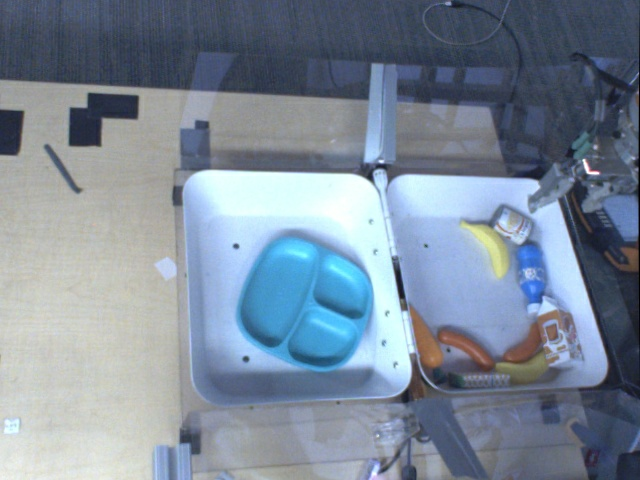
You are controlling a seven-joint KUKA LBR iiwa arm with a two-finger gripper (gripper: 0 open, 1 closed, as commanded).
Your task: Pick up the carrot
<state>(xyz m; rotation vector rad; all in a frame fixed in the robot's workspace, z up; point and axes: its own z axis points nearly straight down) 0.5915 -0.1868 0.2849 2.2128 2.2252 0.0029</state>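
Two white bins sit side by side: the left bin (205,268) holds a blue divided plate (305,301) at its middle. The right bin (440,268) holds the smaller things. The carrot (425,340) lies at its seven o'clock corner against the dividing wall, touching a hot dog (467,346). A banana (487,247) lies toward twelve o'clock, a can (513,225) just beside it, a blue bottle (531,274) at three o'clock. The gripper (560,183) hovers at two o'clock over the bin's rim, well apart from the carrot; how far it is open, I cannot tell.
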